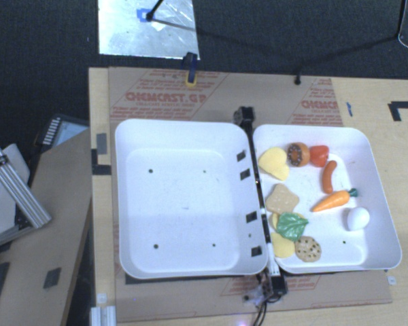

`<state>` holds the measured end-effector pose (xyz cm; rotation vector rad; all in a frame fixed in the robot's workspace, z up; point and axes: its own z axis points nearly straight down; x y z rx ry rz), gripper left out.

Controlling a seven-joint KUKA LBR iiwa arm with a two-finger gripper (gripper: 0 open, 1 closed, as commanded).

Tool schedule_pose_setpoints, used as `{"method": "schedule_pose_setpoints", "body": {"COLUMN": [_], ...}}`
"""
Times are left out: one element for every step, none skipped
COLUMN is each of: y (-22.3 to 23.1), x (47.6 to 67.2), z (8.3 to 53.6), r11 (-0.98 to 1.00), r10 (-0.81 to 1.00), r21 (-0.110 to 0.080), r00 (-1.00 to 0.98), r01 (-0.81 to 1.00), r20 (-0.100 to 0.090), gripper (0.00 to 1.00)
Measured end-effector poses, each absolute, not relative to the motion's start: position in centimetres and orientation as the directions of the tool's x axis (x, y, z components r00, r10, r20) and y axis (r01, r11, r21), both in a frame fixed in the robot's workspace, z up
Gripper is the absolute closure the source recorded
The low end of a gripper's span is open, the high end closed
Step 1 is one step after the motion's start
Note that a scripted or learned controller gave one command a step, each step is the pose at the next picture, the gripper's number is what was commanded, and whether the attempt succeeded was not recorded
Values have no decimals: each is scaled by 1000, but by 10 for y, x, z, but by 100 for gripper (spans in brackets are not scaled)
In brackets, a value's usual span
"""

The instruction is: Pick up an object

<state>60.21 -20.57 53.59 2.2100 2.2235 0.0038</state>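
The brown cardboard-covered worktop (163, 90) carries two shallow white plastic bins side by side. The left white bin (183, 202) has nothing to pick, so the choice is in the right white bin (384, 229), where all the toy foods lie.

From bigger to smaller, there is a pale yellow rounded piece (273, 162) near the inner wall and a tan slice of toy bread (281, 199) just below it. An orange toy carrot with a green tip (332, 200) lies at a slant in the middle. A green leaf (292, 225) lies partly over a second yellow piece (283, 245), and an orange-red sausage (328, 176) lies above the carrot. Lower in the bin are a brown speckled cookie (307, 248) and a white egg (357, 218). A red tomato-like piece (319, 155) is touching a dark round donut (298, 154).

I cannot tell the state of the jaws from this picture.

In my judgement the carrot is the best target. It lies apart from its neighbours, and it is long and narrow. The jaws should come down wide, turned across its short side, and close at its thick middle. The egg is also free, but it is round and may slip out. The pieces by the inner wall are crowded, and the flat ones give little to hold.
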Motion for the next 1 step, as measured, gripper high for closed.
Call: {"method": "schedule_pose_setpoints", "body": {"y": [-196], "x": [482], "z": [536], "r11": [-2], "r10": [1000], "r21": [0], "r00": [2], "r01": [1000], "r20": [1], "gripper": [100]}}
